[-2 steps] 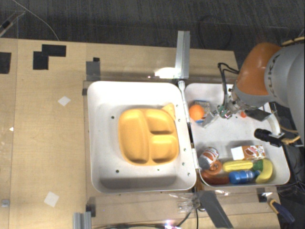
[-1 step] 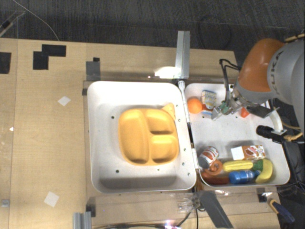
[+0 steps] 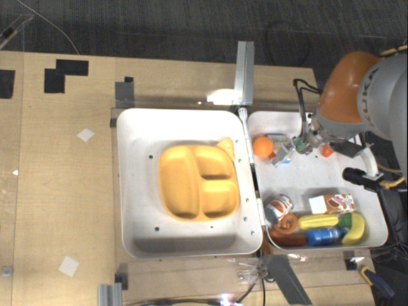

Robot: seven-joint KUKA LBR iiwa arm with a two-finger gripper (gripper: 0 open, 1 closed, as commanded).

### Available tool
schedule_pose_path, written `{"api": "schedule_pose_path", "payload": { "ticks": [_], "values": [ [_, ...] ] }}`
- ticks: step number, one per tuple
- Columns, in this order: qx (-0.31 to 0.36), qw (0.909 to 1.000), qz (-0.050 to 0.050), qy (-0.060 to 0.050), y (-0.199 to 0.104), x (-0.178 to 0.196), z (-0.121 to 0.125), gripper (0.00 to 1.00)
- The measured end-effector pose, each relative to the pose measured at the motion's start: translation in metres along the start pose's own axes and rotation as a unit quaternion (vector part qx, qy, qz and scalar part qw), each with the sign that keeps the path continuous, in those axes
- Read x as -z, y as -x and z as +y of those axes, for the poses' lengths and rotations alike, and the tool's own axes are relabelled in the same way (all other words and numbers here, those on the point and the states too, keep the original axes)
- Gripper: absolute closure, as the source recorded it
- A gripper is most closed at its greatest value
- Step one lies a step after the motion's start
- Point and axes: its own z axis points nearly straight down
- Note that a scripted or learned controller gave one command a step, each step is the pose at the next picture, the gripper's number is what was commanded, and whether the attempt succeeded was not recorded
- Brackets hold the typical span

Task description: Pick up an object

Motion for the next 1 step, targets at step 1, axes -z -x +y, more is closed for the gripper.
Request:
{"api": "schedule_pose_path", "payload": {
  "ticks": [1],
  "values": [
    [0.003, 1.0000, -0.002, 0.003, 0.0008, 0.0129, 0.0025, 1.00]
  ]
}}
